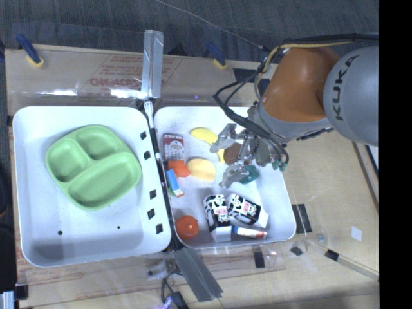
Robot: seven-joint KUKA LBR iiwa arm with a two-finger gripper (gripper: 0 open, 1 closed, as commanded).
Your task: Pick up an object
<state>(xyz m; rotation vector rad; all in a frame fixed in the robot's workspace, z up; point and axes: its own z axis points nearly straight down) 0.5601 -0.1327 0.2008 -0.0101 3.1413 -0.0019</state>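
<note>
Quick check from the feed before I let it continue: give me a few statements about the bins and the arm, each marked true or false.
1. The green divided plate lies in the left bin. True.
2. The gripper hangs over the left bin. False: it is over the right bin.
3. A red ball sits near the right bin's front left corner. True.
4. The cow-patterned carton rests on the green plate. False: it lies in the right bin.
5. Yellow items lie in the right bin. True.
</note>
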